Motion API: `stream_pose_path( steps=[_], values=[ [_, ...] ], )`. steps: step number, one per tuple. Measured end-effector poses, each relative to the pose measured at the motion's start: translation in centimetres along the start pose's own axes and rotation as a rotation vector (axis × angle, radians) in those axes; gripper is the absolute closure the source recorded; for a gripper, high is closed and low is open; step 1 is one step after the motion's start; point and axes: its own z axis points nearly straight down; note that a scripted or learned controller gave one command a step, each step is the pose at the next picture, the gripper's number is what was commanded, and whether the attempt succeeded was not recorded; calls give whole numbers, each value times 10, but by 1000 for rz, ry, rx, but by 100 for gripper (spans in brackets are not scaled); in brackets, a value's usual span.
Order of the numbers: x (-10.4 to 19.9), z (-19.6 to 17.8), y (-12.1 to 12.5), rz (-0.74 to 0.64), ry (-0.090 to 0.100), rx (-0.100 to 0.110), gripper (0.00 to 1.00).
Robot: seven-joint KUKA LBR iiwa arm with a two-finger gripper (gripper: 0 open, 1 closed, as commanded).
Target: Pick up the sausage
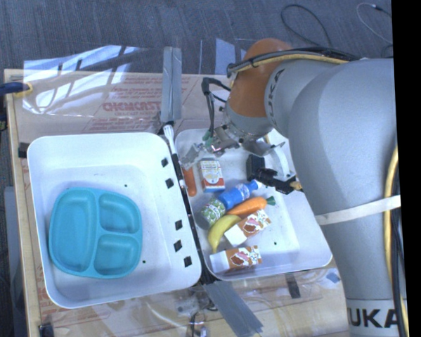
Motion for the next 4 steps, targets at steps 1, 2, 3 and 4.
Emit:
stream_pose_path(
  steps=[1,2,3,4],
  values=[
    [-31,-34,-13,-277,15,5,0],
    [-31,-34,-13,-277,15,5,0],
    [-31,-34,-13,-277,15,5,0],
    [-20,13,-10,-394,17,6,0]
  ],
)
